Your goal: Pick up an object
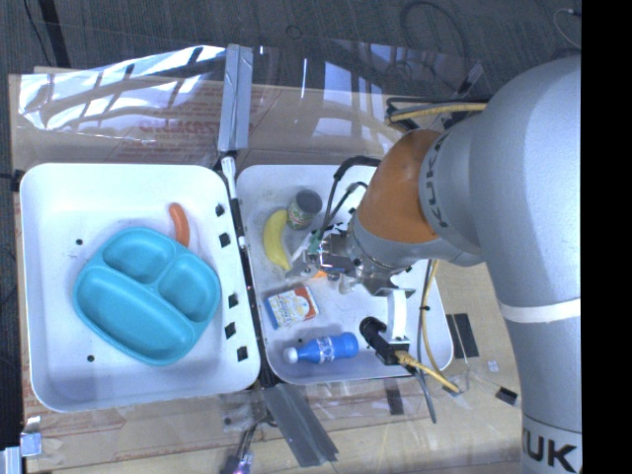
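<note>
Yellow banana (277, 240), blue bottle (324, 349), orange carrot (180, 224).

A dark grey carpeted floor (296, 8) is seen along the top of the view, with a black cable (434, 18) looped on it. The bench surface (128, 126) is brown, cardboard-like, and is covered at the rear by clear plastic sheeting (118, 82) on which bright reflections are noted. Strips of grey tape (235, 97) are fixed across it.
</note>
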Tool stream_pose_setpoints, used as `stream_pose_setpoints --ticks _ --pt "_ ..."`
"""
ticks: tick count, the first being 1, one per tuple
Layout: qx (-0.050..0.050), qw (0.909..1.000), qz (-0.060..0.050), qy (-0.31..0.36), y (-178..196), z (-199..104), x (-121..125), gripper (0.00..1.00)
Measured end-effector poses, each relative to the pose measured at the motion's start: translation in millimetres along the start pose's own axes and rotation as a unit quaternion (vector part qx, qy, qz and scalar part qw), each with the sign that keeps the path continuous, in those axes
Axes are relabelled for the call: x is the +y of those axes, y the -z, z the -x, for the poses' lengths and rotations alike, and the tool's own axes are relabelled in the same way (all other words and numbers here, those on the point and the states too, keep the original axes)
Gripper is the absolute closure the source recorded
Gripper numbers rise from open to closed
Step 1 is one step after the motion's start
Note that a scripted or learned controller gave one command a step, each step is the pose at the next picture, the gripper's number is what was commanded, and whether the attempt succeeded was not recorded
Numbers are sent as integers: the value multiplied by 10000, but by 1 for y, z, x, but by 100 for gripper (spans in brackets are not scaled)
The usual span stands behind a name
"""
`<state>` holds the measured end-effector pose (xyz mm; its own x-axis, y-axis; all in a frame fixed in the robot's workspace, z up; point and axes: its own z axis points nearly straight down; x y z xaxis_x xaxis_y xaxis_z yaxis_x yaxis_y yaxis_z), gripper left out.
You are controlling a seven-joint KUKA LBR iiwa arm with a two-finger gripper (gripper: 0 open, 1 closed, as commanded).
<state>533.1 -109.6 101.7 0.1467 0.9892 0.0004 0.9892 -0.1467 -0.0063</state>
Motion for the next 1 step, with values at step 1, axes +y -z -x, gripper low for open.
stream_pose_setpoints --ticks 1 --pt "2 10000 6 18 -10 6 53 0"
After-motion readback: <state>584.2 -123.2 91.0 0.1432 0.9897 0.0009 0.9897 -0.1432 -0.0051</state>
